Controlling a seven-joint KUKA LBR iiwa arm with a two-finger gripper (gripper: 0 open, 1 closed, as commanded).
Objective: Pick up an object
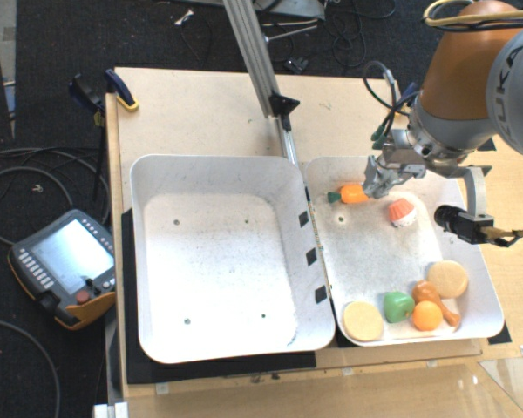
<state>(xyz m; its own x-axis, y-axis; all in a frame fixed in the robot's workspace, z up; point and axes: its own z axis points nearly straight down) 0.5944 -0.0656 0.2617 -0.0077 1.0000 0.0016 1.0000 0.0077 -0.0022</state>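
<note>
Camera view: the pincer (376, 181) is hanging over the right bin (366, 246), its state impossible to tell, the toy carrot (349, 195) lying just beside its tips, toward the left bin.

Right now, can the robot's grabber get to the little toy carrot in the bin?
Probably yes. The gripper hangs just right of the toy carrot in the right bin, with nothing between them. The strawberry-like toy sits apart, lower right, out of the way.
</note>
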